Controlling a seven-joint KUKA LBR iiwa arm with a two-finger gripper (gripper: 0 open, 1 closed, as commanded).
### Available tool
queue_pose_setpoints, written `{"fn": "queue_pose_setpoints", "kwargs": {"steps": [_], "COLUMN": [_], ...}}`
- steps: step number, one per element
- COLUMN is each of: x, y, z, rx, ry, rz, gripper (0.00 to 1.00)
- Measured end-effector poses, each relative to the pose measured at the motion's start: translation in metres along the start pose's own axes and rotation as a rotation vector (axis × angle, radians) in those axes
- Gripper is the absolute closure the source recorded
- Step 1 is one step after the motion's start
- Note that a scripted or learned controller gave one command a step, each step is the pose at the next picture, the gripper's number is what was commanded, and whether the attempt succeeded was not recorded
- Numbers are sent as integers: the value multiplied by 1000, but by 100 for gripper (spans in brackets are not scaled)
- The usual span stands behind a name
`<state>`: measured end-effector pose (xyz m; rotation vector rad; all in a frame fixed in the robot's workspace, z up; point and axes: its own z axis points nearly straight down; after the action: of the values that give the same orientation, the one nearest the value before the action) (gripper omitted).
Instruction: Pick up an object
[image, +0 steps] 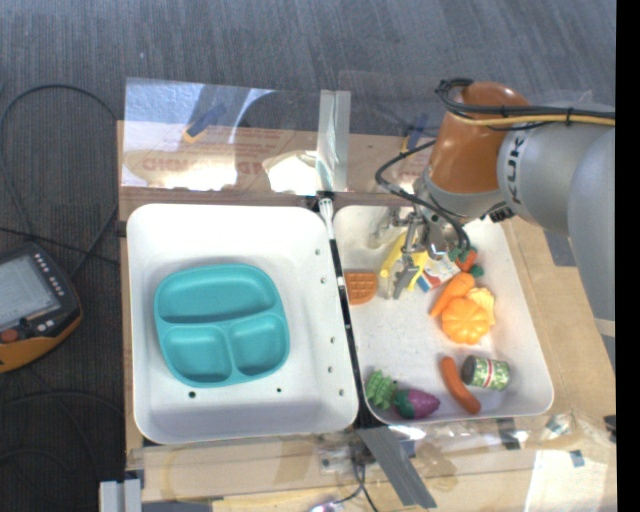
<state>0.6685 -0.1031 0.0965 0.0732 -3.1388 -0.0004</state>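
The gripper (400, 268) hung over the back of the right bin (520, 300). Just left of it lay a waffle piece (361, 288); to its right, a pumpkin (467, 316). Nearer the front sat a can (487, 373), a sausage (458, 385) and an eggplant (415, 403). Well left, a divided plate (220, 322) lay in the left bin (160, 230).

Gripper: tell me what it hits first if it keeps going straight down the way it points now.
Most likely the bare floor of the right bin beneath the gripper, between the waffle piece and the orange pumpkin. Depth is hard to judge from this slanted view.
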Motion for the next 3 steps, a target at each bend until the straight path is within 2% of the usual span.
{"fn": "queue_pose_setpoints", "kwargs": {"steps": [1,2,3], "x": [-1,-4,-4], "y": [0,71,71], "z": [-7,-86,-85], "rx": [2,-1,0], "ry": [0,-3,-2], "rz": [0,-41,-41], "gripper": [100,100,0]}}
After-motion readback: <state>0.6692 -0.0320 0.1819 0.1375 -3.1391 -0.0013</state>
